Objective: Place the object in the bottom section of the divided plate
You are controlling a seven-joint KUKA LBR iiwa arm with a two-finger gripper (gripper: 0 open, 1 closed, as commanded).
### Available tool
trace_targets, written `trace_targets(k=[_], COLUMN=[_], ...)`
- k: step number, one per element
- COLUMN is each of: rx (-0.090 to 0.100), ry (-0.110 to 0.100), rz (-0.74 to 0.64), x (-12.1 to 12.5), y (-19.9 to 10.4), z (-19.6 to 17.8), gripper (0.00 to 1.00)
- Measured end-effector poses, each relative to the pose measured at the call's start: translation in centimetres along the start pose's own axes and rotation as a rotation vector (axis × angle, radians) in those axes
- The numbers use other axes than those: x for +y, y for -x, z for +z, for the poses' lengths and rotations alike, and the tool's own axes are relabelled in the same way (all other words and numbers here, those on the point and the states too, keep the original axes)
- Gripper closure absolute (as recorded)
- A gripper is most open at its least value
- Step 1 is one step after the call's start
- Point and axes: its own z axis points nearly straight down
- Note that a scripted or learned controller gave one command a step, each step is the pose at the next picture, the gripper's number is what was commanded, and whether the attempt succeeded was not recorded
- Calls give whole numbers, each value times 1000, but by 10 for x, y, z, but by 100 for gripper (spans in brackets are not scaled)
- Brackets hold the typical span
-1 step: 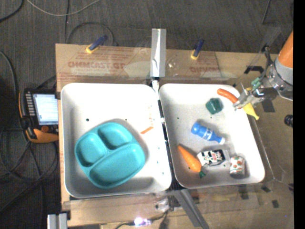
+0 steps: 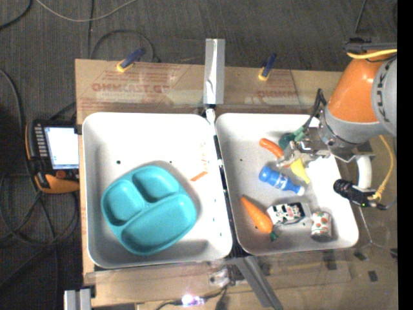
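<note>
A teal divided plate [image 2: 158,221] lies in the left bin [image 2: 97,134], its large section toward the near right and two small sections toward the far left; nothing lies in it. My gripper [image 2: 302,150] hangs low over the right bin [image 2: 242,134], at its far right. A yellow object [image 2: 299,172] lies right under the gripper, and a small green piece [image 2: 301,134] sits beside it. An orange piece [image 2: 271,146] lies just left of the gripper. A blue bottle [image 2: 281,179] lies nearer the front.
The right bin also holds an orange carrot [image 2: 256,215], a black-and-white carton [image 2: 287,213] and a small red-dotted can [image 2: 321,225] along its front. A thin orange scrap [image 2: 199,175] lies in the left bin by the plate. A handheld pendant [image 2: 55,154] sits left of the bins.
</note>
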Motion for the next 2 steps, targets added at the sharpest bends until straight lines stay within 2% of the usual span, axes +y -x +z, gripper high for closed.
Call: trace_targets(k=[1, 2], rx=[1, 0], ry=[2, 0], rz=[-434, -481], x=[-17, -44], y=[-66, -152], z=[-13, -3], gripper=[100, 100])
